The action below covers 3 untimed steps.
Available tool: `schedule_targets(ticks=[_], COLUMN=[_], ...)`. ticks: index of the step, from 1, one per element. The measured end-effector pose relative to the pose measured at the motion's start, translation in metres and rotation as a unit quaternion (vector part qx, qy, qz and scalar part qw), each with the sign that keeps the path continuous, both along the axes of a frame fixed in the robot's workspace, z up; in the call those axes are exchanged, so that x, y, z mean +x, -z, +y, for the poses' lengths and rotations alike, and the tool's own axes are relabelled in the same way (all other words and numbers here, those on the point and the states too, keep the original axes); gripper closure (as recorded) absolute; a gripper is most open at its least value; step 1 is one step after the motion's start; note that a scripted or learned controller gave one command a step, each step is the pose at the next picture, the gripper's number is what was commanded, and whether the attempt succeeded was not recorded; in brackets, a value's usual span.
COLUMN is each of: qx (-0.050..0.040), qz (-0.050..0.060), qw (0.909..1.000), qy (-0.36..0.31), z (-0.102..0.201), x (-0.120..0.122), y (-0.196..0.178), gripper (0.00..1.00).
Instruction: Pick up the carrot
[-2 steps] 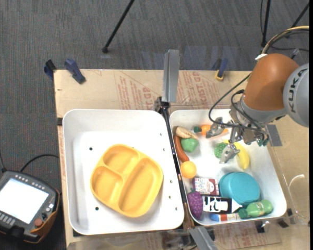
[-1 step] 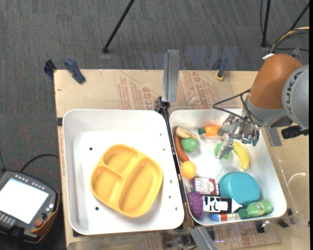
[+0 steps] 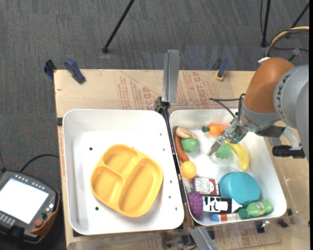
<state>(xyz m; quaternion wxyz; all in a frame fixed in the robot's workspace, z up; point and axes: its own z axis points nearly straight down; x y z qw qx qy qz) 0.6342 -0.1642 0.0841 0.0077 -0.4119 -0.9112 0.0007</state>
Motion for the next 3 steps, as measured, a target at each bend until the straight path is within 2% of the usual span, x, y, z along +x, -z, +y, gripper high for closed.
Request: schedule_targets(ticks=[1,2,3], qx=[-0.0031,-0.0041,-0.0063], qz=[-0.006,-0.003,-0.003], qw=[0.9937,0.9777,0.9109], qy=[0.112,0.21,0.413], z=[-0.015,0.039,0.017], x=[0.005,0.009,0.009], y=[-0.002,0.0,0.0], gripper=[0.0,0.0,0.0])
